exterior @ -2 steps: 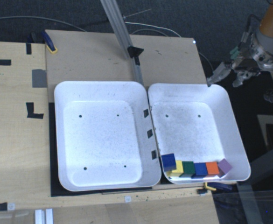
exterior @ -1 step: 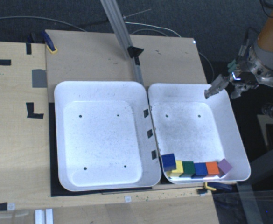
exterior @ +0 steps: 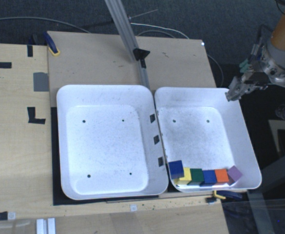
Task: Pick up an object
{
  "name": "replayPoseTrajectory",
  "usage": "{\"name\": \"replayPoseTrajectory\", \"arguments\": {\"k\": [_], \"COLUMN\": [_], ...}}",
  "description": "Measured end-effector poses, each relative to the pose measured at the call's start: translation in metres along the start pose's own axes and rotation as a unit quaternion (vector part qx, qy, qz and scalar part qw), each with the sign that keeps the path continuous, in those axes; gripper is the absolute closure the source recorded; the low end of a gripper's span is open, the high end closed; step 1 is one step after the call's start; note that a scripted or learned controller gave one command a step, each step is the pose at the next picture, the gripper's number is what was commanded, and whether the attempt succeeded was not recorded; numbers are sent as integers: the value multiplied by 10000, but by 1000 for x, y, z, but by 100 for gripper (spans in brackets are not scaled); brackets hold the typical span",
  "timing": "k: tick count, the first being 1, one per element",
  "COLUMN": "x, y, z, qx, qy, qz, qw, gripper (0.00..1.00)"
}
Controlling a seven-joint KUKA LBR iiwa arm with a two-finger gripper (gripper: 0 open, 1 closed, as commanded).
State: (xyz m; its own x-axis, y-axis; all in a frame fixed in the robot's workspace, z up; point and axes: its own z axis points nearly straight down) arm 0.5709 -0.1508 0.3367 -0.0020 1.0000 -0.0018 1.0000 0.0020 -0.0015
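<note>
So we've got small hard-looking coloured blocks jammed in a row along the right white bin's near edge. Probably light and rigid; we'd pinch the upper blue cube's free sides. Claw hangs over the bin's far right corner, grip state unclear.

No text, label, brand, number or sign can be read anywhere here. The black tape pieces on the surface form plain angular shapes, not letters, and the small dark tabs between the two bins carry no legible marking at this sharpness.
</note>
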Motion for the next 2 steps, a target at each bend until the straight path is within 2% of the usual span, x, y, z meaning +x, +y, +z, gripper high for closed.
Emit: {"name": "replayPoseTrajectory", "arguments": {"k": [1,2], "x": [9,-42], "y": [6,-39], "z": [-47,30], "qx": [-30,40], "qy": [4,8], "qz": [-3,42], "qw": [10000,10000], "gripper": [100,100]}}
